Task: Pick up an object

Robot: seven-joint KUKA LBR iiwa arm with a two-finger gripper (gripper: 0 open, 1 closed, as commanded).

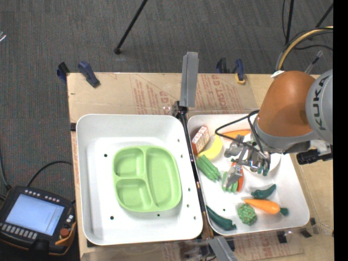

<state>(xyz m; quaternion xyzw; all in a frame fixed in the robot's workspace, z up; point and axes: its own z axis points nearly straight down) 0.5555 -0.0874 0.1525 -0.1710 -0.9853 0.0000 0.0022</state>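
The arm is reaching in from the right and hanging its gripper (237,174) low over the middle of the right bin (300,192), right above a small red and green vegetable piece (232,181) that is lying just beside a green okra pod (208,167). How far the pincer is spread I cannot tell — its tips are blending into the piece below, so I cannot say it is gripping anything.

The likeliest target is sitting in a crowd. A yellow piece (213,147) and a small box (199,138) are lying toward the far left of that bin; a dark green pepper (264,191), a carrot (263,205), a broccoli floret (247,214) and a dark cucumber (221,219) are lying nearer. Closing here could be pinching two pieces at once, or nudging the pod aside and coming up with nothing; a smooth rounded toy may also be slipping out on the lift.

The arm's orange band is covering the far right part of the bin, hiding most of an orange item (237,132). The left bin (89,145) is holding a green divided plate (147,178), well apart from the work.
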